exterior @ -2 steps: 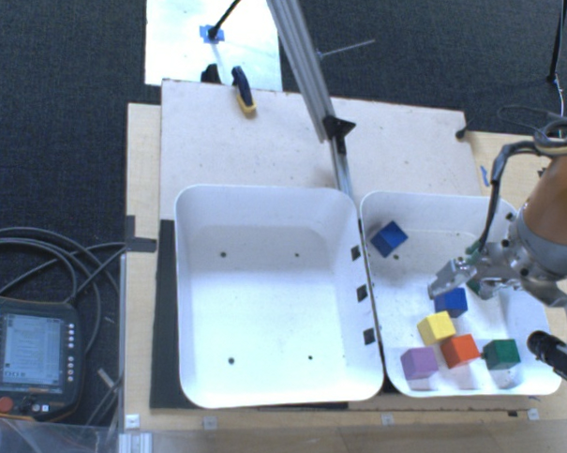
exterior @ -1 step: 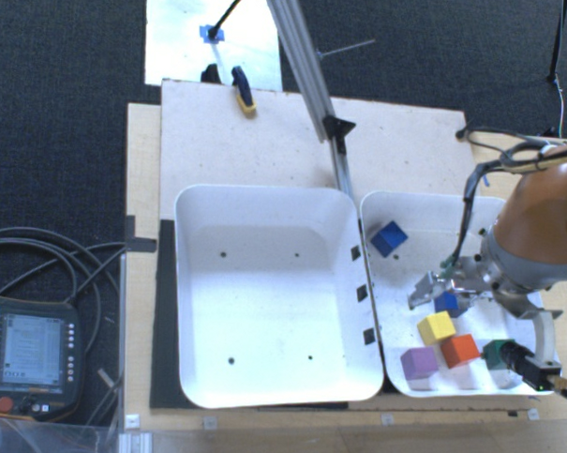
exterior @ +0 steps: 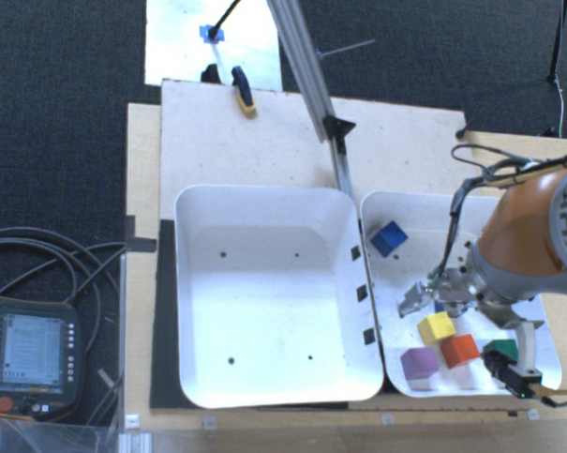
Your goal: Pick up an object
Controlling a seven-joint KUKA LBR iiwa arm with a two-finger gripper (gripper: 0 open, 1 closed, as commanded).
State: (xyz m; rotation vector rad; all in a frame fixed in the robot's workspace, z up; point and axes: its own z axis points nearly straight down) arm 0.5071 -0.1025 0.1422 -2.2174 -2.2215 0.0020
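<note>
Several small blocks lie in the right bin (exterior: 411,217). A blue cube (exterior: 389,239) sits near its far left side. A yellow cube (exterior: 437,327), an orange-red cube (exterior: 460,350), a purple cube (exterior: 419,362) and a green block (exterior: 503,350) cluster near its front edge. The gripper (exterior: 417,300) hangs low over the bin, just above and left of the yellow cube, with the orange-banded wrist (exterior: 532,232) behind it. I see no block between its metal tips.
The left bin (exterior: 262,295) adjoins the right one. A slanted aluminium bar (exterior: 309,72) ends at the bins' shared far corner. A teach pendant (exterior: 25,355) with cables lies on the floor at left. A small blue-and-yellow tool (exterior: 243,90) rests on the board behind.
</note>
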